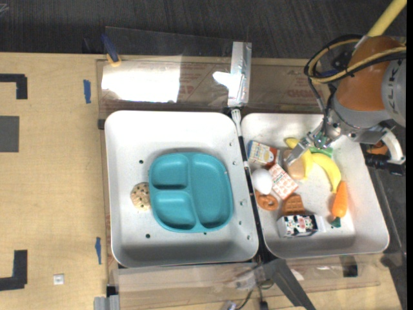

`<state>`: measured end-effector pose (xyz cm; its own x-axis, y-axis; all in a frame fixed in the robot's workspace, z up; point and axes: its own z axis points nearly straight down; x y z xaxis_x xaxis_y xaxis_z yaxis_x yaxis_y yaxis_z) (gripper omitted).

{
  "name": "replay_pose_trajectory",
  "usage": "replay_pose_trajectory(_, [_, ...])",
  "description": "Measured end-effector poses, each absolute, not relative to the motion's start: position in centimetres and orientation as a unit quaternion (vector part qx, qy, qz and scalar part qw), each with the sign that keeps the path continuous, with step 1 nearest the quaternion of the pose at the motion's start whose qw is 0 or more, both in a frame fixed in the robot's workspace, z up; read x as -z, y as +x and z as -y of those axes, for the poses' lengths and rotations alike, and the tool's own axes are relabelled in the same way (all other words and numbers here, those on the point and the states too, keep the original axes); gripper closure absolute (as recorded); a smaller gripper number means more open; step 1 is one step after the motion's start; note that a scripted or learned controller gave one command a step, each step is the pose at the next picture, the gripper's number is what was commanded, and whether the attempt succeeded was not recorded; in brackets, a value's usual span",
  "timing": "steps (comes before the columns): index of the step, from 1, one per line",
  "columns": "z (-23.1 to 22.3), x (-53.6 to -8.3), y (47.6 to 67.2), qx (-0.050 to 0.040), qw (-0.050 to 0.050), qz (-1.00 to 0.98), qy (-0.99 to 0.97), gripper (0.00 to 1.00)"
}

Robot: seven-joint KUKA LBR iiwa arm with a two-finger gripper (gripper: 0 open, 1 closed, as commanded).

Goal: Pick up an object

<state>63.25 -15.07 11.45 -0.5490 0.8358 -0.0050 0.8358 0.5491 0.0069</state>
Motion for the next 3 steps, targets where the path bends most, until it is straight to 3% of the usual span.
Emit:
replay_pose_trajectory(1, [15.1, -12.9, 63.6, -0.0037, 0.009, -0.88, 0.475, 1.0])
replay_pose_trajectory(2, [14.9, -10.1, 57.2, -0.0045, 0.018, -0.906, 0.422, 1.0])
replay_pose_trajectory(3, [9.7, -8.9, 58.5, -0.003, 0.006, -0.844, 0.536, 1.0])
